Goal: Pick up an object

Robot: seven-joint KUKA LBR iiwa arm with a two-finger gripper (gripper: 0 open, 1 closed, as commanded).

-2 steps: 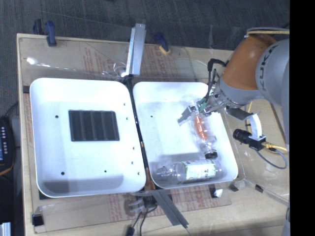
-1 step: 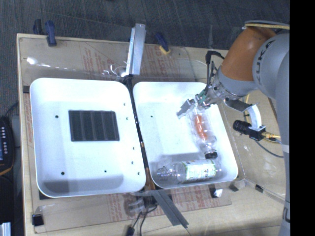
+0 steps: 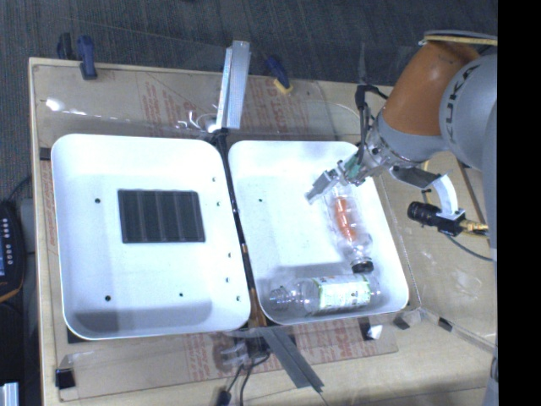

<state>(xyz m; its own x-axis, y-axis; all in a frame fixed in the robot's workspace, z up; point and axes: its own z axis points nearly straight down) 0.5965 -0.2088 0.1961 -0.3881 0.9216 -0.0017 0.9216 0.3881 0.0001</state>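
Note:
My gripper hangs over the upper right part of the right bin, at the end of the grey arm with the orange band. Directly below it lies a clear plastic bottle with orange contents, its black cap pointing toward the near side. The gripper is at that bottle's far end; whether it touches the bottle I cannot tell. A second clear bottle with a green and white label lies along the bin's near wall. A dark grey ridged rectangular block lies flat in the left bin.
A metal bar stands up at the back where the two bins meet. Blue clamps hold the bench's back edge. A black cylindrical part sticks out from the arm just right of the right bin.

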